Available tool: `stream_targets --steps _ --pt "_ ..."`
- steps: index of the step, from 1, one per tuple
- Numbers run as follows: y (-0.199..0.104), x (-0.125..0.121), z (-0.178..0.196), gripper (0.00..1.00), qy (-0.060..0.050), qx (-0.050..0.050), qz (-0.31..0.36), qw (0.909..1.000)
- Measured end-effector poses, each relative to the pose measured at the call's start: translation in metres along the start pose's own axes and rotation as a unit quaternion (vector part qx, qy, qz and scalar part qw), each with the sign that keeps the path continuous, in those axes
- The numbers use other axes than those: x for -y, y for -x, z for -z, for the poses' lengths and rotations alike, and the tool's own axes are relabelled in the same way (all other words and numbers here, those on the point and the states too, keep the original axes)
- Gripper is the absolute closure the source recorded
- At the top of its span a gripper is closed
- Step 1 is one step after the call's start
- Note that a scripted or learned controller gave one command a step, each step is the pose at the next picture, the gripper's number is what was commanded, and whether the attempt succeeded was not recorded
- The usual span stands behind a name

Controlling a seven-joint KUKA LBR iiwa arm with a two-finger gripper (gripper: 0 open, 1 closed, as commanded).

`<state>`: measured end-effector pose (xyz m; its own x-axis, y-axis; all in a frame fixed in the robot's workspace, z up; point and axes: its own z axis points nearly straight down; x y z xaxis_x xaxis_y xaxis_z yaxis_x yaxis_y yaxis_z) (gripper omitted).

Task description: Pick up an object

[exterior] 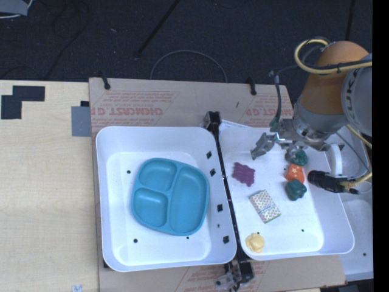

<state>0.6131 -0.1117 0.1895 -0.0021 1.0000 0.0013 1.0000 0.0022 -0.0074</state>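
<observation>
Over right white bin (340,239), hand (267,145) hovers, fingers spread, grasping nothing. Purple flat jagged toy (244,173) lies just below-left of hand; patterned small box (265,205) further below. Advice: centre over purple toy, descend straight, close on narrow sides, avoid bin divider.

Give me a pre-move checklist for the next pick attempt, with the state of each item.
1. Gripper over the right bin: ok.
2. Nothing between its fingers: ok.
3. Fingers open enough for a grasp: cannot tell.
4. Purple piece, the nearest target, lies apart from the patterned packet: ok.
5. Orange toy and green toy are separable: not ok, they crowd together.
6. Yellow toy away from the wall: not ok.
</observation>
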Motion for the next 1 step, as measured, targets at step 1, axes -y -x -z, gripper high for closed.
stream_targets --steps 1 --pt "-0.0043 0.0017 -0.0439 0.0 0.0 0.0 0.0 1.0"
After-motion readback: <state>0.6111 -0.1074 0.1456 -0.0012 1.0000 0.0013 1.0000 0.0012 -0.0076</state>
